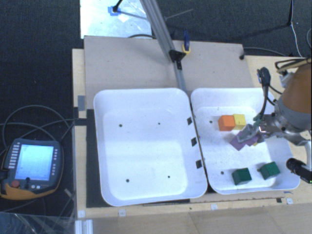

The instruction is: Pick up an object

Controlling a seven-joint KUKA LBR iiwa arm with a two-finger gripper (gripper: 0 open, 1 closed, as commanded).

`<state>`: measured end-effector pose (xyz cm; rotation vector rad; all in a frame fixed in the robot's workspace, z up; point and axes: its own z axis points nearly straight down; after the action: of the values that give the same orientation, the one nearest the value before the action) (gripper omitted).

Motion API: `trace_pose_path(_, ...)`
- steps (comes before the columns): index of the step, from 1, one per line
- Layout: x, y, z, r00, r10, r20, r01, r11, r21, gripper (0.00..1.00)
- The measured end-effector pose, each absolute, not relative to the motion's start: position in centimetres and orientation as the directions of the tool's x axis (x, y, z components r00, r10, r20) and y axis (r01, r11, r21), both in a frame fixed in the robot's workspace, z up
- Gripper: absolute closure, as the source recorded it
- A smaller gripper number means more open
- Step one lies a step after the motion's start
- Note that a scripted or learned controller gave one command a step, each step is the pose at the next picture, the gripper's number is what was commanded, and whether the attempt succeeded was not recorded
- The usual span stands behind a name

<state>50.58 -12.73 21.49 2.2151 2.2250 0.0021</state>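
In the right bin [214, 99] lie an orange block [226, 123] and a yellow block [239, 120] side by side. A purple block [240, 142] sits just below them, and two green blocks [241, 176] [268, 170] rest near the front edge. My gripper [253, 131] reaches in from the right and is low over the purple block's right end. It covers part of that block. The orange and yellow blocks are a short way to the gripper's upper left.
The left bin [105, 106] stands beside the right one, with a dividing rim between them. A metal pole [161, 23] slants over the back of the bench. A teach pendant [31, 167] lies off the bench to the left.
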Motion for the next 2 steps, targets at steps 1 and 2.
trace_pose_path(1,52.7,-8.4,21.3,-0.011,1.000,0.001,1.000,0.011,0.002,1.00)
trace_pose_path(2,56.8,-4.6,21.7,-0.010,1.000,0.001,1.000,0.010,0.005,1.00)
